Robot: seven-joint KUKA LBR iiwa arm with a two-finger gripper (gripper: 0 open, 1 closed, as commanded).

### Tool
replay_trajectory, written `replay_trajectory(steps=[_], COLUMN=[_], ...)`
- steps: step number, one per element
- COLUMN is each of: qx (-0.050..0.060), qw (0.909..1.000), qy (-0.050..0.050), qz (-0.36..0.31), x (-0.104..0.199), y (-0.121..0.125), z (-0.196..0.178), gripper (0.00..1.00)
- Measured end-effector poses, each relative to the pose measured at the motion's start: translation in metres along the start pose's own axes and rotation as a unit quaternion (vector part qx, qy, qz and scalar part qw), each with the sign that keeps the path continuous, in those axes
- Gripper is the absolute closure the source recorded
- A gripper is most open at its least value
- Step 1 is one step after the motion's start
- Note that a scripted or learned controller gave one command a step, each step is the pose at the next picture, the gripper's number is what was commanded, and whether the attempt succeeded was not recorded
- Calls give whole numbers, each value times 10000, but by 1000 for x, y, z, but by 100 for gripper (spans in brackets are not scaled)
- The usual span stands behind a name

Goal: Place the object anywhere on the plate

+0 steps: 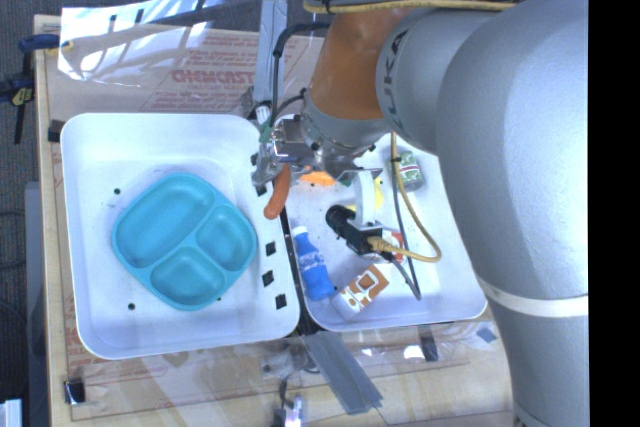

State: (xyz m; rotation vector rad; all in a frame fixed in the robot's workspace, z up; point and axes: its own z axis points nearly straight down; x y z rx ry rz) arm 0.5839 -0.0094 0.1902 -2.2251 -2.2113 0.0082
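The orange toy (277, 198), a short sausage-shaped piece, sits at the middle of the frame. It slants over the ridge where the left bin (90, 155) and the right bin (445, 290) meet. Its upper end runs up under the gripper (275, 165), which hangs directly above it. That end is hidden by the wrist, so I cannot tell whether the gripper is clamped on the toy or only poised over it.

The blue plate (185, 240) lies in the left bin, left of the toy and a little lower in the frame, with its three compartments bare.

The toy looks light and smooth, probably plastic or rubber. With its rounded sides it could swivel or slip out of a pinch at the very tip. A hold across its middle, square to its length, would likely be steadier. It does not look fragile, so a short drop onto the plate should do no harm, though it may roll once it lands.

A blue tube (310, 267) lies just below the toy in the right bin.
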Motion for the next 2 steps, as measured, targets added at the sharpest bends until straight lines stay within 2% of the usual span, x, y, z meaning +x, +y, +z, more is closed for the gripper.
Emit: replay_trajectory(steps=[1,2], qx=[13,9], qw=[9999,9998], qy=[-8,-9], qz=[168,176], x=[73,73], y=[-23,-23], z=[1,1], gripper=[100,0])
